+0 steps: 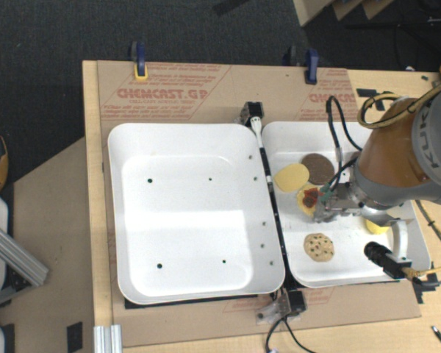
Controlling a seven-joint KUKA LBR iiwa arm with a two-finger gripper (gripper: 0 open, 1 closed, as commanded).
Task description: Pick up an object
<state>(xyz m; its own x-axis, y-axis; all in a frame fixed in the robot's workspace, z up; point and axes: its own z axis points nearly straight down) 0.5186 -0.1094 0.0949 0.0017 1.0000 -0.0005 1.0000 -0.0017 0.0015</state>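
Camera view: my gripper low in right bin, center-right of frame, over red-yellow toy; grip state unclear. Risk: cookie, yellow disc crowd close, grasp slips.

dark carpet floor around a brown board-topped bench

Bench: brown board, red lettering, two blue clamps on far edge. Bearing two shallow white bins: one bin well left of the fingers, other bin beneath them
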